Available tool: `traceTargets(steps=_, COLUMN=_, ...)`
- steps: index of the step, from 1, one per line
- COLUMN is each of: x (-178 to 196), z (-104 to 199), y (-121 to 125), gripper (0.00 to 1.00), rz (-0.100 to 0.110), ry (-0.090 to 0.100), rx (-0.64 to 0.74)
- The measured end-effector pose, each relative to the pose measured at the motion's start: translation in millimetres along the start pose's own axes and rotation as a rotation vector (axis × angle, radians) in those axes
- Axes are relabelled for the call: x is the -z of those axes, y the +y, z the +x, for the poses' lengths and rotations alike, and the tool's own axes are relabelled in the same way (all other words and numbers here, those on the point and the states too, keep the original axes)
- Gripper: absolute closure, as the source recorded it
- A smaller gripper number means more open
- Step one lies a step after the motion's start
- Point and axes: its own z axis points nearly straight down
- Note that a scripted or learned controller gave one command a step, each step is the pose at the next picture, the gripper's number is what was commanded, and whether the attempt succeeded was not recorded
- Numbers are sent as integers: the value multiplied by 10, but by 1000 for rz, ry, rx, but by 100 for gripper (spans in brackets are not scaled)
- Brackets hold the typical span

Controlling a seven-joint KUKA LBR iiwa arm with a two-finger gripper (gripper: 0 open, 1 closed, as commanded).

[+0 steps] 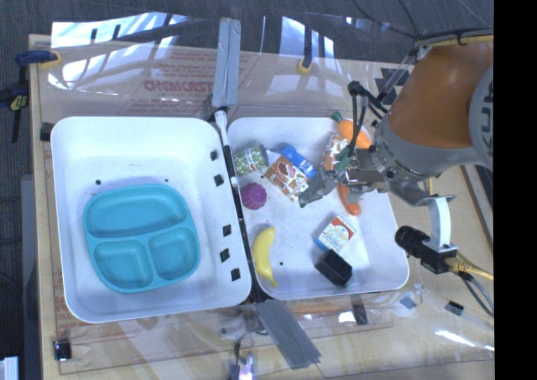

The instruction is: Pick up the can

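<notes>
The can point(250, 159), small with a green and white label, lies on its side in the right bin point(377, 261), close to its upper left corner beside the divider. My gripper point(321, 186) hangs low over the middle of that bin, to the right of the can and well apart from it. It is just past a brown and red packet point(285, 177) and a blue carton point(295, 158). The grey wrist with its orange band point(436, 97) reaches in from the right and hides part of the bin's right side.
The right bin also has a purple ball point(253, 195), a banana point(264, 254), a small carton point(336, 234), a black block point(334, 269), a carrot point(350, 200) and a green-white pack point(337, 150). In the left bin lies a blue divided plate point(141, 236).
</notes>
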Motion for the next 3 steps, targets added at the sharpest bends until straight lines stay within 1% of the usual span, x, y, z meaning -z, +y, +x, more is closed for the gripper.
traceTargets(steps=1, x=-1026, z=-310, y=138, gripper=0, rz=1, ry=0, rx=-149)
traceTargets(steps=2, x=-670, z=-714, y=823, gripper=0, rz=-2, ry=0, rx=-196)
traceTargets(steps=3, x=-1736, z=-661, y=1221, gripper=0, rz=-24, ry=2, rx=-364)
